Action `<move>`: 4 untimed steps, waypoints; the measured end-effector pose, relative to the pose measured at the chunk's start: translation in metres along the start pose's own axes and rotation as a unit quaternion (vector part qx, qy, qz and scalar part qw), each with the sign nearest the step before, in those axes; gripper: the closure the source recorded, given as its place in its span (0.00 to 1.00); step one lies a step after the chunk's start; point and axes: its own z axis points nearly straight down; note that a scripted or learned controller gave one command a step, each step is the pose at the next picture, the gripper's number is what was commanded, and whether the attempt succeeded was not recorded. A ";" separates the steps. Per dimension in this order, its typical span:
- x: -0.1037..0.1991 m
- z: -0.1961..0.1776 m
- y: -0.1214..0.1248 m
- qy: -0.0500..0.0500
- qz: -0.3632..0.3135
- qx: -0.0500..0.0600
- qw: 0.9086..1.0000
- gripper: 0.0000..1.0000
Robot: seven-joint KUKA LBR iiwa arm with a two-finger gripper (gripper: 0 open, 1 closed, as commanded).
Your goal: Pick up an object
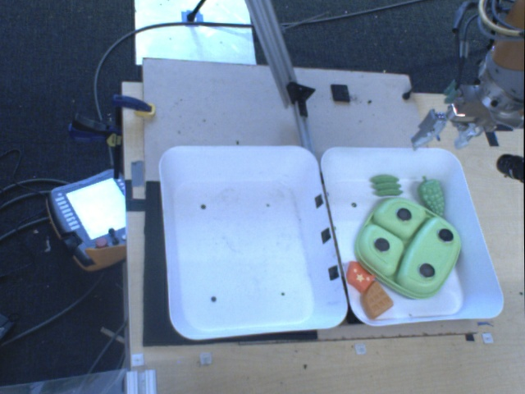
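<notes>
The right bin holds a large green lobed toy with dark dots, a green pea pod, a green bunch of grapes, a red-orange piece with a star and a brown cracker-like piece. My gripper hangs above the bin's far right corner, over the bench just beyond the rim. Its two fingers stand spread apart with nothing between them.
The left bin lies beside the right one, with black clips along the shared wall. A metal pole slants across the back of the bench. A teach pendant and cables lie on the floor to the left.
</notes>
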 end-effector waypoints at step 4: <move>-0.005 0.137 -0.017 -0.001 0.000 -0.003 1.000 0.00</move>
